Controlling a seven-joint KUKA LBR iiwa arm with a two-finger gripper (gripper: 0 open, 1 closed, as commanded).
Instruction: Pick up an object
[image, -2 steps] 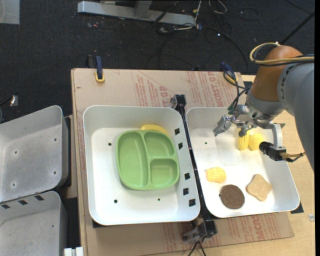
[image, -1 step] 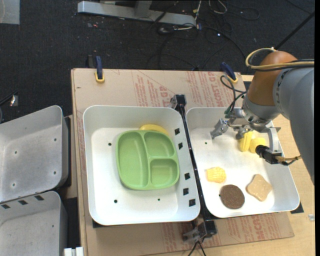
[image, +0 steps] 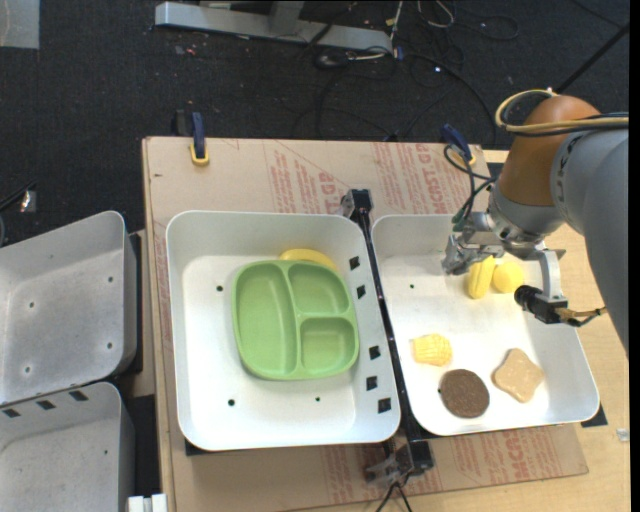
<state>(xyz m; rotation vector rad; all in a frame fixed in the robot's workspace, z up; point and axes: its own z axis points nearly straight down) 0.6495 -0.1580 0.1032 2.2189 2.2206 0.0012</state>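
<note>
Two white bins are seen side by side on the bench. In the left bin (image: 200, 330) a green tray with three parts (image: 296, 320) is laid flat, and a yellow thing (image: 307, 257) is tucked just behind it. In the right bin (image: 570, 340) a yellow banana-like toy (image: 492, 277) is found near the back. A tan toast-shaped piece (image: 518, 375), a round brown patty (image: 465, 393) and a small yellow corn-like piece (image: 431, 350) are laid near the front. The gripper (image: 470, 255) is held right at the yellow toy. It cannot be told if the toy is pinched. Nothing is seen lifted yet, so the pick-up is judged as not done
</note>
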